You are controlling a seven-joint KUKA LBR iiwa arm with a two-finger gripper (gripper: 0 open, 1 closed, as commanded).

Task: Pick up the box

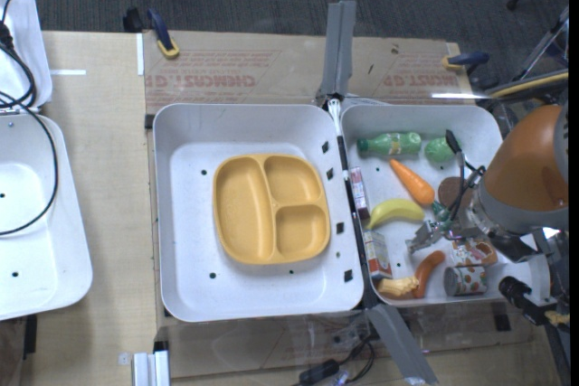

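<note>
Against the right bin's left wall, a slim box (356, 189) with red print.

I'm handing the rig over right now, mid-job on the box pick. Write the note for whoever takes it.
Gripper: low in the right bin, among the toys; I cannot tell whether it is open or shut, and no box shows between its fingers.
Box: the likeliest one is a slim carton lying along the right bin's left wall, apart from the gripper. Another small pack lies below it.
Nearby: banana, carrot, green bottle, can.
Left bin: holds the yellow tray.
Done: nothing confirmed.
Left: grasp and lift the box.
</note>
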